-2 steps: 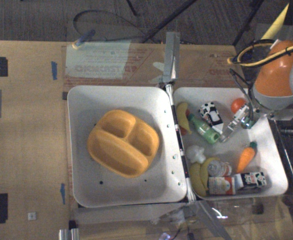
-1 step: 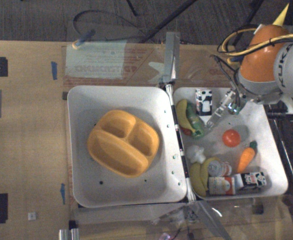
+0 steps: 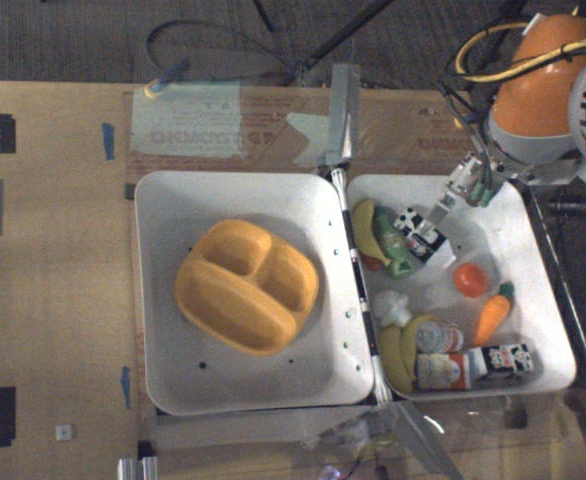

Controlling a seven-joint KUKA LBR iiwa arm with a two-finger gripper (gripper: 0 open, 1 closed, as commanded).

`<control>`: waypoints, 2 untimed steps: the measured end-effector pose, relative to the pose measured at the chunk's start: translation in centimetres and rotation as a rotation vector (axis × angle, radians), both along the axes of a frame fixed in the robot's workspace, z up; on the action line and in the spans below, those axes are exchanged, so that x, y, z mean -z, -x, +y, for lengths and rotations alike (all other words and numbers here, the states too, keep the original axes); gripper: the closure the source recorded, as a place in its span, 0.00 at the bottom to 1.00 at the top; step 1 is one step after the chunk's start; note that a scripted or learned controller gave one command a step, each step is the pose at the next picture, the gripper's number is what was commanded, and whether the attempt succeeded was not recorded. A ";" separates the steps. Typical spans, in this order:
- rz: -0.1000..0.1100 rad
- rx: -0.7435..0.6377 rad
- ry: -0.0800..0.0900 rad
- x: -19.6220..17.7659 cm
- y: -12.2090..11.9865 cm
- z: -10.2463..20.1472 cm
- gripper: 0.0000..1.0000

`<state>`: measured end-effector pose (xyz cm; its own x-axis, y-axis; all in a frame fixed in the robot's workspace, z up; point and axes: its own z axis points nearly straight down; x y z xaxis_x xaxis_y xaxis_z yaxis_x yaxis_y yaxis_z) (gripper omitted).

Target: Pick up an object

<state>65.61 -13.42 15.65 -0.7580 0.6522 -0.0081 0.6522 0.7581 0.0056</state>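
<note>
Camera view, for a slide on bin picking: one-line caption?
Claw lowered over a black-and-white carton in the right white bin; orange divided plate in the left bin.

Black-and-white cow-print carton (image 3: 419,232), tilted, right bin's upper left, beside banana (image 3: 366,227).

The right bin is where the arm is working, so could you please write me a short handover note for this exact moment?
Gripper: low in the right bin, at the black-and-white carton near the bin's far left corner. Whether it grips the carton cannot be told from this view.

Right bin, other things: banana and green item beside that carton; tomato and carrot mid-bin; a second banana, a small jar and a milk carton along the near side.

Left bin: orange divided plate.

Done: the arm has reached an object. Left: nothing is lifted yet; confirm a grip, then raise.
</note>
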 end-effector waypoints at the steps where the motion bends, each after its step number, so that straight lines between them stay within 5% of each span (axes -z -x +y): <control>1: 0.005 0.358 -0.001 7.0 1.7 0.6 0.00; 2: 0.000 0.358 -0.002 5.8 1.6 0.5 1.00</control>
<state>64.03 -12.87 9.83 -0.4811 0.8766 -0.0067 0.8766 0.4811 0.0072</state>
